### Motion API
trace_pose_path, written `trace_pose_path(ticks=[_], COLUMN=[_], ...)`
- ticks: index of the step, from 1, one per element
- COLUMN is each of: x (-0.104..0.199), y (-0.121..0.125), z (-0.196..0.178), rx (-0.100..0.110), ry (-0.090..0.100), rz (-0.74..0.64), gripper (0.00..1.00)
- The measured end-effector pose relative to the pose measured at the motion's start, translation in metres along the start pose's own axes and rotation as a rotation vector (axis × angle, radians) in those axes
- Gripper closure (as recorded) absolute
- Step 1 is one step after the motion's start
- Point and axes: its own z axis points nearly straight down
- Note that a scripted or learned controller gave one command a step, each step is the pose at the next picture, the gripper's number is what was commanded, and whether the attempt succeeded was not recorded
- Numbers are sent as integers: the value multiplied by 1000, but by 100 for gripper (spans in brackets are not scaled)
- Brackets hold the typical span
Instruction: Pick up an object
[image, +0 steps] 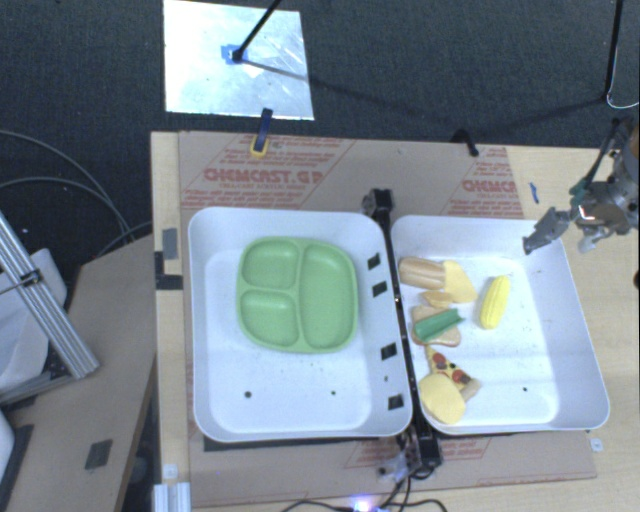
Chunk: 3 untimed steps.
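Pizza: yellow toy pizza slice (445, 390) lay at the right white bin's (570, 340) near edge;
Gripper: grey two-finger gripper (548, 232) hovered over the far rim; grip state unclear

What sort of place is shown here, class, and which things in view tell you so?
Probably a robotics lab bench: two white bins on a cardboard sheet, toy food, a green divided plate, and a robot hand reaching in.

floor: dark carpet (70, 90) | bench: tan board (330, 160) | foil sheet (238, 60) | cables (60, 185)

Glossy plastic bins (300, 420), matt green tray (298, 295), cardboard base (330, 165)
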Motion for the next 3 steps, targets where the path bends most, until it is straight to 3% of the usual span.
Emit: trace_pose_path(ticks=[1, 2, 3], x=[-9, -11, 49], y=[-20, -15, -15], z=[157, 136, 152], rx=[14, -3, 2], ry=[4, -1, 4], rz=[3, 2, -6], gripper=[0, 100, 100])
